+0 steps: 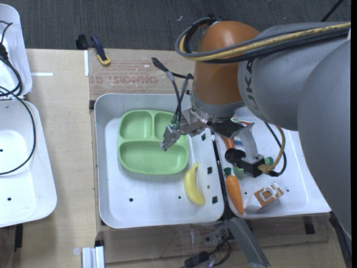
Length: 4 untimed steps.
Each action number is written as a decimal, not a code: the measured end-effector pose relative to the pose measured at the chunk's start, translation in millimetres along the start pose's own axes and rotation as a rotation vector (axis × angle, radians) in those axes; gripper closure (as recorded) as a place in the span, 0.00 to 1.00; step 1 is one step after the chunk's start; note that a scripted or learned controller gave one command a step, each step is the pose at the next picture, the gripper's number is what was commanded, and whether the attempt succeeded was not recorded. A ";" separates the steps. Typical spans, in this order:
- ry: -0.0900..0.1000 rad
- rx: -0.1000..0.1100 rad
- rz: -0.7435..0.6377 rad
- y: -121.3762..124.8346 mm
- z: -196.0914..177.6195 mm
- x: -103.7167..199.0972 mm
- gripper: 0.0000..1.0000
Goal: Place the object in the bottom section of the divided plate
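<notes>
Wooden bench [61, 94] is carrying two white bins, and the tool [170, 135] is hovering over the green divided plate [153, 142], at its right rim; I cannot tell how it is set or whether anything is in it. The likely object, a banana [193, 186], is lying on the bin floor [145, 202] just right of the plate, long axis near vertical in view, tips curving left. Risk: a curved banana rolling off a pinch or landing on the rim.

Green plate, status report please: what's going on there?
Gripper over green plate, jaws unclear. Banana beside plate, carrot in right bin. Nothing blocking.
</notes>
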State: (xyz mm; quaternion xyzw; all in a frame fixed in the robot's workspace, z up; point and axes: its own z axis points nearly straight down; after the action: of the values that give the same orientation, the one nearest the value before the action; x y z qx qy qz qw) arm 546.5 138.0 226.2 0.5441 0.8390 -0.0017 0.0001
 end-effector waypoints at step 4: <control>-0.001 -0.003 -0.192 -120.7 -215.1 -103.8 1.00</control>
State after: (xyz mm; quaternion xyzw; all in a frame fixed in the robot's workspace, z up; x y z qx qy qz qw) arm 479.0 -5.3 441.8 0.4613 0.8872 -0.0007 0.0010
